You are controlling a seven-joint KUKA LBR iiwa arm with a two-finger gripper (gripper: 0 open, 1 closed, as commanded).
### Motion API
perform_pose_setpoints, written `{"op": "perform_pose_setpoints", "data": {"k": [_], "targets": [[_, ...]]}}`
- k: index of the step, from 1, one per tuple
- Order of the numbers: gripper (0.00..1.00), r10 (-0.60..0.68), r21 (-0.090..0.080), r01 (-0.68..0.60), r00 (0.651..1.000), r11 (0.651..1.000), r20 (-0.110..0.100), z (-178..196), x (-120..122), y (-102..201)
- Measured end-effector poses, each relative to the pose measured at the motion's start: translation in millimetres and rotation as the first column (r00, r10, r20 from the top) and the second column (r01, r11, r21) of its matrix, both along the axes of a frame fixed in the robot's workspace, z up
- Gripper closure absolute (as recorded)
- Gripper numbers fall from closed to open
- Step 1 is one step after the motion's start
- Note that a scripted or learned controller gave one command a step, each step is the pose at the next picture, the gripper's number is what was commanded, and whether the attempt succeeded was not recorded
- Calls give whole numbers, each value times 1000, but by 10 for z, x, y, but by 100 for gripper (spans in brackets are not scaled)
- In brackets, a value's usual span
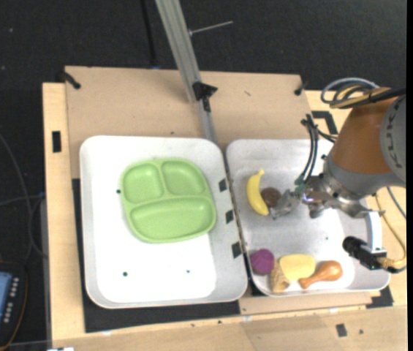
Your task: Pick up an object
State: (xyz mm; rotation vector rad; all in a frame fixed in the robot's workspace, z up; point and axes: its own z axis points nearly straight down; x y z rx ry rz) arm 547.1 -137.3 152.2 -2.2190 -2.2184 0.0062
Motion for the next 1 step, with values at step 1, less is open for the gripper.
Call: {"op": "perform_pose_setpoints", "data": {"k": [1], "targets": [[0, -1, -1, 1, 1000, 1000, 2, -528, -10, -8]]}}
